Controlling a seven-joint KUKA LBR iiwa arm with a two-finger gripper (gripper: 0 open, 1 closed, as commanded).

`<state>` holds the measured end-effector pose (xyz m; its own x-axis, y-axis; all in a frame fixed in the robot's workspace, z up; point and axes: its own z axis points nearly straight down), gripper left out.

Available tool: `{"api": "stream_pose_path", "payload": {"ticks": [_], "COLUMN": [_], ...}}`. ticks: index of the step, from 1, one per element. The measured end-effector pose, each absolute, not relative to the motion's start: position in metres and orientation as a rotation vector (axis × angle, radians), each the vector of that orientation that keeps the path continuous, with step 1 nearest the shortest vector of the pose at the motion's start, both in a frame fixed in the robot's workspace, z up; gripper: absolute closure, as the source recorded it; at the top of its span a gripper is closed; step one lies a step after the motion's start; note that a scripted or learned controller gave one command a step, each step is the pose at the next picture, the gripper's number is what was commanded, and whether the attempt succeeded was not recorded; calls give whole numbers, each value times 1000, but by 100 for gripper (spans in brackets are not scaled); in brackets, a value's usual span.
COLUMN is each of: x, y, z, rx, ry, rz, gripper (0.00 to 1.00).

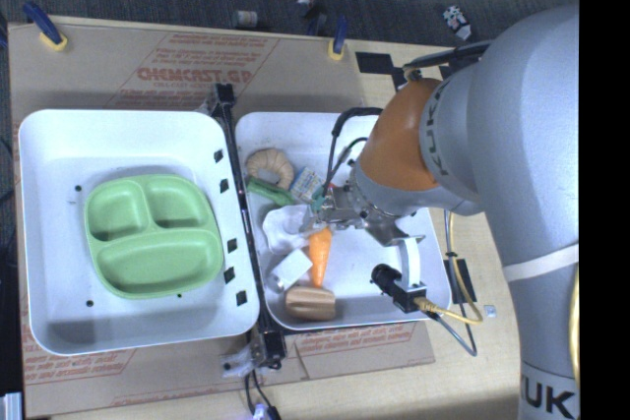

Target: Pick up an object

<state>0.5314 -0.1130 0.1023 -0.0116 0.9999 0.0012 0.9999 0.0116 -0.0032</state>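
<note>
Right, tool (330,208) sits low in the right bin (394,128), just above the carrot (320,254), near a crumpled white piece (285,226); can't tell how it's set, wrist blocks it. Bagel (270,166) toward the bin's far side, tan bread-like block (309,303) at its near edge. Left bin (39,211) has a green divided tray (153,233).

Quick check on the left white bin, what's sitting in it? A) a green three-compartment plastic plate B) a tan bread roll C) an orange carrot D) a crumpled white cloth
A: the green three-compartment plastic plate lies in the left white bin; the orange carrot and tan bread roll sit in the right white bin.
</note>
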Motion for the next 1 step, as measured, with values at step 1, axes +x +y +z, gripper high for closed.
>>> {"api": "stream_pose_path", "payload": {"ticks": [1], "x": [477], "y": [-47], "z": [192], "rx": [-2211], "ry": [-2231], "rz": [1], "gripper": [100]}}
